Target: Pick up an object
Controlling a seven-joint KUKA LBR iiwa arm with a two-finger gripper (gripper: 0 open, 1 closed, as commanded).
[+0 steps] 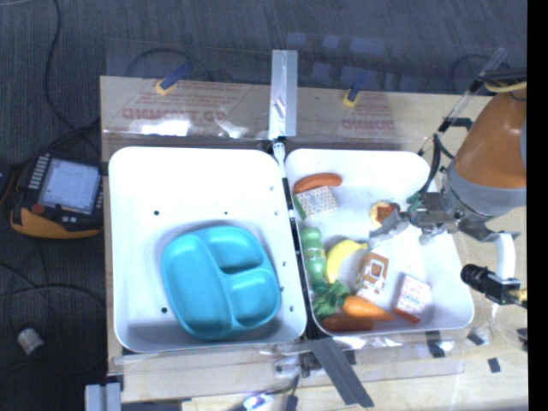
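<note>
Dark grey carpet all round; a wooden bench (214, 101) carries 2 shallow white bins side by side.

Nearest edge, right bin (360, 163): a toy carrot (368, 307) lies along the near wall, green leafy top (330, 296) pointing left. Just right of it, a small red and white box (412, 297), tilted. Behind the carrot, a white carton with orange print (372, 273), touching a yellow lemon-shaped toy (343, 256). A green toy vegetable (312, 253) sits against the dividing wall.

Left bin (137, 178): a turquoise divided tray (221, 279) with 3 compartments, set toward the near half.

Mid right bin: the gripper (387, 221) hangs low over the floor of the bin, pointing left, next to a small orange and brown object (383, 210). Too small and blurred to tell whether the fingers are apart or closed, or whether they have anything.

Further back: a patterned cube (316, 201), and beyond it a red sausage (318, 181) near the far wall.

The arm (490, 157), orange band showing, comes in from the right. On the carpet to the left, a control pendant with a screen (60, 193).
</note>
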